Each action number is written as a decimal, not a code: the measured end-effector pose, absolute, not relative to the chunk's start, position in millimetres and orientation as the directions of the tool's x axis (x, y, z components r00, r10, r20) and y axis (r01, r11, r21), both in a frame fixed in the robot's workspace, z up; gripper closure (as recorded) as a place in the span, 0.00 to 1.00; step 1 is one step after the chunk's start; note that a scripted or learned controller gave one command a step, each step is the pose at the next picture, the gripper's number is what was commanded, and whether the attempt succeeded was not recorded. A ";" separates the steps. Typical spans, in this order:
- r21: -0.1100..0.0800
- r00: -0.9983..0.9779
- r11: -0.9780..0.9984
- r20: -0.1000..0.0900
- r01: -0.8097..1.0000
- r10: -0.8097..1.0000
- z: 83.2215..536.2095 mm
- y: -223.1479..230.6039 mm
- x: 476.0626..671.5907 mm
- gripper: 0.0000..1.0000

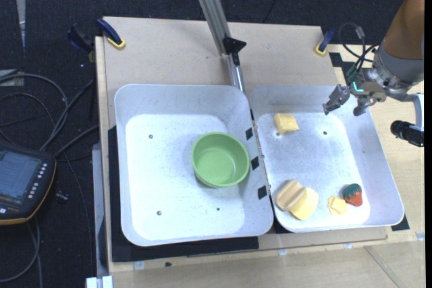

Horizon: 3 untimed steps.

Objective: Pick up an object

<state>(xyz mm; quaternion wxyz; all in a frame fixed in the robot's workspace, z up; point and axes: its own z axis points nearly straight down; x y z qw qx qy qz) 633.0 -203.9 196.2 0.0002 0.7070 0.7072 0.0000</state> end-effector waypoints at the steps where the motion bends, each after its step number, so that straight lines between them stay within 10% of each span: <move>1: 0.000 0.000 0.000 0.000 1.000 1.000 196.2 -203.9 633.0 0.00; 3: -0.002 -0.001 0.001 0.000 1.000 1.000 93.7 -197.7 637.3 0.00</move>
